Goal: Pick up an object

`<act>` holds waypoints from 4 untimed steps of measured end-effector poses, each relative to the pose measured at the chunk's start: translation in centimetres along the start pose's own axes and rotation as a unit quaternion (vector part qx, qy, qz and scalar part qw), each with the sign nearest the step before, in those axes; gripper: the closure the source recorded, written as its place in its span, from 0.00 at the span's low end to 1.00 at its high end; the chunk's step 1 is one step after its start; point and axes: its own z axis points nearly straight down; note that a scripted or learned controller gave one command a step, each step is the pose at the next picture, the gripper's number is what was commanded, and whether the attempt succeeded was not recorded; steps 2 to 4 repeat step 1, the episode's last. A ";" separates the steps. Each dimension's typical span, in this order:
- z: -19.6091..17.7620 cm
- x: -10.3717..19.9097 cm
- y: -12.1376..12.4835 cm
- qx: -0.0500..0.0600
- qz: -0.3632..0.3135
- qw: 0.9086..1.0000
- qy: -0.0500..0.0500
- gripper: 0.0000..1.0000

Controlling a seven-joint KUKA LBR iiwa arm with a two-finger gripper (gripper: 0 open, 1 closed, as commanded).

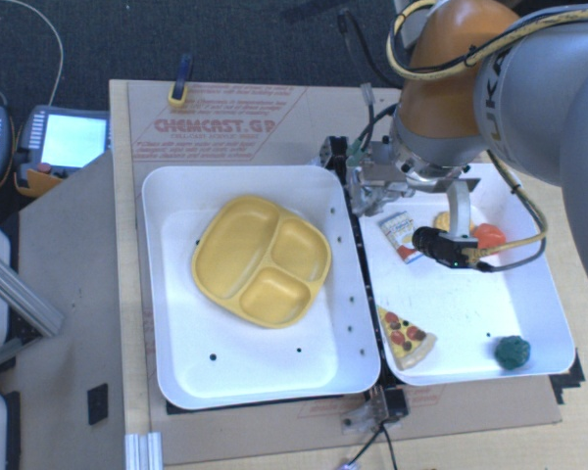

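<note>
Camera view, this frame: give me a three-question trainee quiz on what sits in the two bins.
1. True or false: the yellow divided plate lies in the left bin.
2. Which item lies nearest the right bin's front-right corner? A) pizza slice B) green ball C) small packet
3. Fill in: the plate has ___ compartments.

Key
1. True.
2. B. The pizza slice lies by the front-left corner; the packet is farther back, under the arm's wrist.
3. Three.
</note>
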 end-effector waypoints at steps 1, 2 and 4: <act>0.9 5.0 -2.1 0.000 0.001 1.000 0.000 1.00; 0.9 5.0 -2.1 0.000 0.001 1.000 0.000 1.00; 0.9 5.0 -2.1 0.000 0.001 1.000 0.000 1.00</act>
